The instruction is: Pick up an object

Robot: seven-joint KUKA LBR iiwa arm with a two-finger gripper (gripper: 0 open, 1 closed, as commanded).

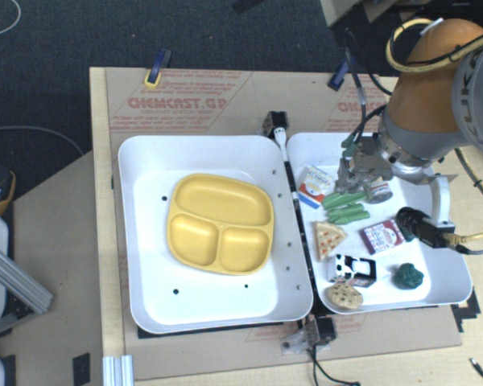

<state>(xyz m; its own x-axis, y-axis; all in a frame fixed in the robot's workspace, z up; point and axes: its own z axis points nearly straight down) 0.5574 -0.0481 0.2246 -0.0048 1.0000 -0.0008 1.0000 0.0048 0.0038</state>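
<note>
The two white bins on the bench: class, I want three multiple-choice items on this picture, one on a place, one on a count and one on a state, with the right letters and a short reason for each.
1. Where does the yellow tray lie?
A. in the left bin
B. in the right bin
C. on the bare bench

2. How many compartments does that tray have?
A. two
B. three
C. five

3. Where is the pincer now?
A. over the left bin
B. down in the right bin, at the green beans
C. above the floor

Answers:
1 A: the tray sits in the middle of the left bin.
2 B: one wide section above two smaller ones.
3 B: it hangs low in the right bin, just above the green beans.
</note>
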